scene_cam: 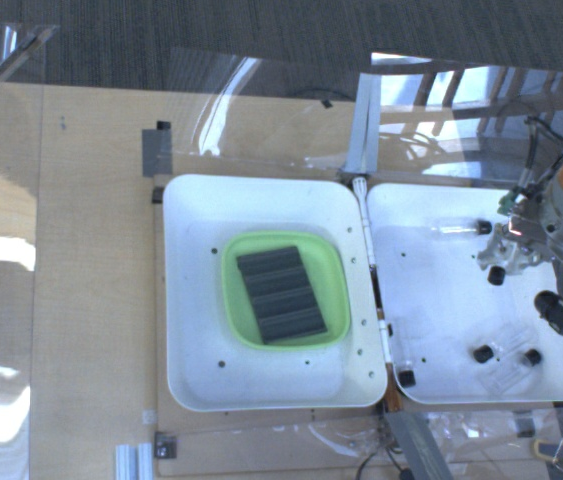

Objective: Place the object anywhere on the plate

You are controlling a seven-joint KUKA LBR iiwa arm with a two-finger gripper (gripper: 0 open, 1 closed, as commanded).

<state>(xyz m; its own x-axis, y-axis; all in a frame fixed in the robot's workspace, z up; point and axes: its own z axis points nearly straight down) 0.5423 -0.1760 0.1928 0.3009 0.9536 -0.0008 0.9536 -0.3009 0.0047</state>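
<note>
Seemingly spread and empty, the gripper hangs over the right bin at frame right, well apart from the dark ribbed block, which lies on the green plate in the left bin. A reach across might nudge it off. Count: one block, one plate, two bins.

One fixed camera looks down at a slant on both white bins, fairly near.

A dark ribbed object lies on the green plate in the left bin.
</note>
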